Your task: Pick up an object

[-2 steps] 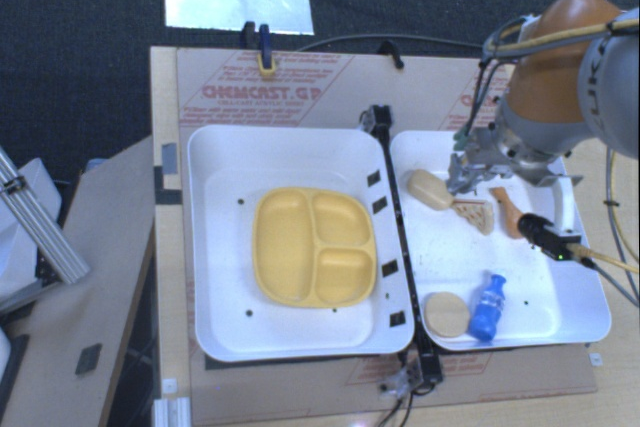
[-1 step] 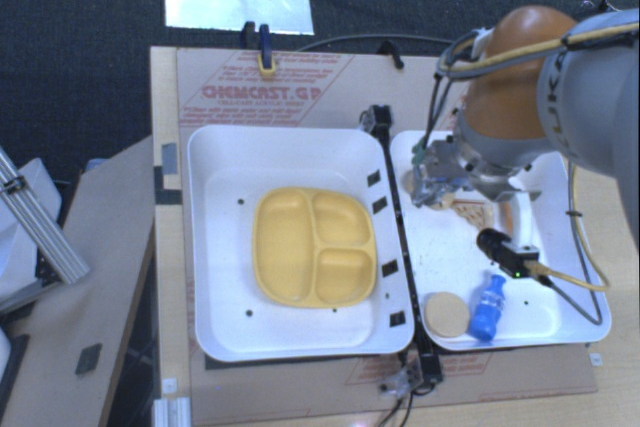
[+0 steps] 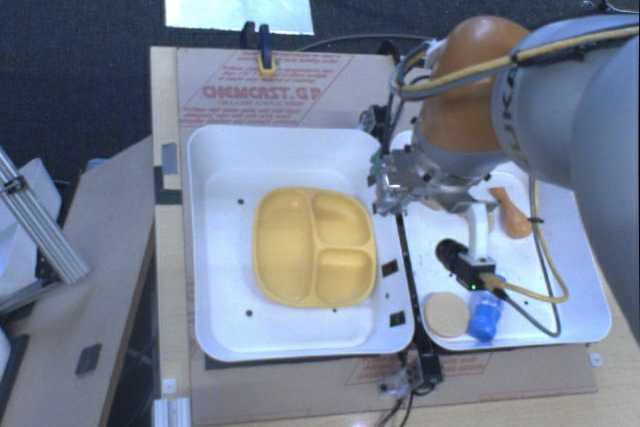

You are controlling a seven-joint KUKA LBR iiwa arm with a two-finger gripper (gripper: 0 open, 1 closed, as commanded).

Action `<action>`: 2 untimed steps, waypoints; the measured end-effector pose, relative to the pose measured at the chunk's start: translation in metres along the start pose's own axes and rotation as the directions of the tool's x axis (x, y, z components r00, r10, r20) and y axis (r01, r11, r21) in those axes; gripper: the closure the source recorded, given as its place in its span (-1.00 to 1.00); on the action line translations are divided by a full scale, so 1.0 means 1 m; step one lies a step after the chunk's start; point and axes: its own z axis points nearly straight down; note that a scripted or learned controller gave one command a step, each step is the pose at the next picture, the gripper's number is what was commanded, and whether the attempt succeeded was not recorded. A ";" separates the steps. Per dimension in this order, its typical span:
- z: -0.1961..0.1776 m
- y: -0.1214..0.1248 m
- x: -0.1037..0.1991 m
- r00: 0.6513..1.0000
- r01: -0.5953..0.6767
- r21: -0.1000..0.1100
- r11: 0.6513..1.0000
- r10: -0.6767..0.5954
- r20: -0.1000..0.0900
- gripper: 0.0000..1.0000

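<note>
A yellow divided plate (image 3: 315, 246) lies flat in the middle of the left bin (image 3: 225, 165). In the right bin (image 3: 585, 305), a tan round disc (image 3: 447, 313) and a small blue object (image 3: 485, 318) sit side by side at the near edge. An orange-brown piece (image 3: 511, 211) lies further back, partly hidden by the arm. My gripper (image 3: 392, 195) hangs low over the divide between the two bins, just past the plate's right rim. The wrist and arm cover much of the right bin.
A cardboard sheet with red print (image 3: 265, 90) lies behind the bins, held by a blue and yellow clamp (image 3: 264, 47). An aluminium rail (image 3: 40, 225) stands at the left, off the bench.
</note>
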 end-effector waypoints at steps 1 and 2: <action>0.003 -0.011 0.049 1.000 -0.001 0.000 1.000 0.001 0.000 1.00; 0.003 -0.010 0.047 1.000 -0.005 -0.001 1.000 0.005 0.001 -1.00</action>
